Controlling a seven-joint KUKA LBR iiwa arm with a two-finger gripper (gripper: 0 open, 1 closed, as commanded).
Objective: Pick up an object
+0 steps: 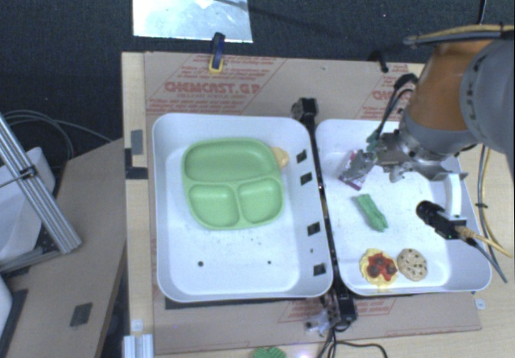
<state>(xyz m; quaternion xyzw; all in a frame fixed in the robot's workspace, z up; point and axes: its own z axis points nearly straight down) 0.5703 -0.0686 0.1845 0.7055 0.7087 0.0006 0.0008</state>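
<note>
The claw [354,168] hangs low over the right bin [467,268], its grip state unclear, just above the green pickle [372,211], with nothing visibly lifted, so the pick remains undone.

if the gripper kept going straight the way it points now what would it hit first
The gripper points toward the picture's left and slightly down, low over the right bin. Going on, it would probably meet that bin's floor or its left wall first; depth is hard to judge. The green piece lies nearer the camera, off that line.

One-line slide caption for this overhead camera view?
Gripper poised in right bin above green toy, pizza and cookie; green divided tray in left bin.
</note>
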